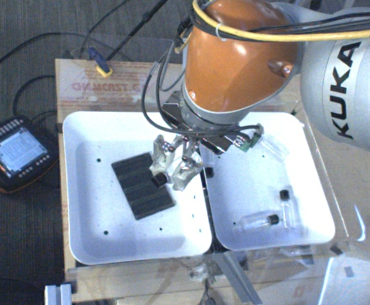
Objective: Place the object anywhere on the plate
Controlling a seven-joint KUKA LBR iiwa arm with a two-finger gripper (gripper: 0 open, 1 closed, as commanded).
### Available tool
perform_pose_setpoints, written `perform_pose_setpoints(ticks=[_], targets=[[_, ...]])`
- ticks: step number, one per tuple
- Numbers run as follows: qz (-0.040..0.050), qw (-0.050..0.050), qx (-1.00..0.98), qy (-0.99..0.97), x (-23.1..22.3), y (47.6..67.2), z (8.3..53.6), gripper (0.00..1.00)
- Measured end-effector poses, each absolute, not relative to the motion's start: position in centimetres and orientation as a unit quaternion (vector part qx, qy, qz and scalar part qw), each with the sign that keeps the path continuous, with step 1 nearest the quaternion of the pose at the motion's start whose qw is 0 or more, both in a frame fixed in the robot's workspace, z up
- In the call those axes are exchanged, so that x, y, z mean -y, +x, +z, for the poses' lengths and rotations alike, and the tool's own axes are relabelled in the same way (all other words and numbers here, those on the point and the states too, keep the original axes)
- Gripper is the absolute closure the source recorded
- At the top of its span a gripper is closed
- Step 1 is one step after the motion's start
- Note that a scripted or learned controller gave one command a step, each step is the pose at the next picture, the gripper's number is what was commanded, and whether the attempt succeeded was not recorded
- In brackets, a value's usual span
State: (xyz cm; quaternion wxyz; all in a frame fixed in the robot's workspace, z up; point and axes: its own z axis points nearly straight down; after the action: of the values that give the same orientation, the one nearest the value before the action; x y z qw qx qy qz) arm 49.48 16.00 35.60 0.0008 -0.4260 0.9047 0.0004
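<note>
"KUKA", black capitals, running vertically on grey robot arm casing [341, 75]. Faded red lettering on brown board [109, 84] behind white bins, possibly printed, illegible.

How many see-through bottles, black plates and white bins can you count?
Clear vials: 3, one, another and a third, all in the right bin
Black plate: 1, in the left bin
White bins: 2
Total: 6

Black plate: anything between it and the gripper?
Nothing visible. The gripper sits over the right edge of the black plate in the left bin, with nothing lying on the plate's exposed part. The clear vials lie apart in the right bin.
</note>
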Motion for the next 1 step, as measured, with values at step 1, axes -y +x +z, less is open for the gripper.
perform_pose_setpoints(ticks=[1], targets=[[0.0013, 0.002, -0.793, -0.609, -18.48, 48.63, 35.35, 1.00]])
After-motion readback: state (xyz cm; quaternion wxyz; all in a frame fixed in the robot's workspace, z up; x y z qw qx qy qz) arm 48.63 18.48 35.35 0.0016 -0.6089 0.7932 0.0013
